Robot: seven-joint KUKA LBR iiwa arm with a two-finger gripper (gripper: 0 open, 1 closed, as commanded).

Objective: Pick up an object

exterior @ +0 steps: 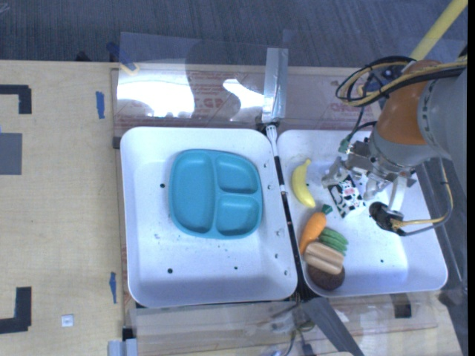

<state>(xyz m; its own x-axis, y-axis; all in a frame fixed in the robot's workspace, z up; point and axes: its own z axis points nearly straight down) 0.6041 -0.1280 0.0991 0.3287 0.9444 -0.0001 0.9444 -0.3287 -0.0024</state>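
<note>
The arm (415, 110) reaches in from the right over the right bin (415, 269), its orange band above the wrist and the gripper (355, 186) low over the bin's upper middle. Just under the gripper lies a small white toy with black spots (346, 196), tilted, touching or nearly touching the gripper's metal parts. Whether the fingers are spread, pressed together or pinching that toy cannot be told here; the wrist and its fittings cover them. Black and yellow cables (393, 219) loop down beside the gripper to the right.

In the same bin, to the left of the gripper, a yellow banana (300, 184) lies along the wall next to the divider. Below it sits an orange carrot (313, 232) with a green top, then a green leafy piece (333, 239) just beside it, and a hot dog in a bun (323, 255) resting on a dark brown round piece (326, 277) near the bin's lower left corner.

The left bin (141, 258) holds a blue divided plate (215, 193), lying flat near its middle, well apart from the gripper.
</note>
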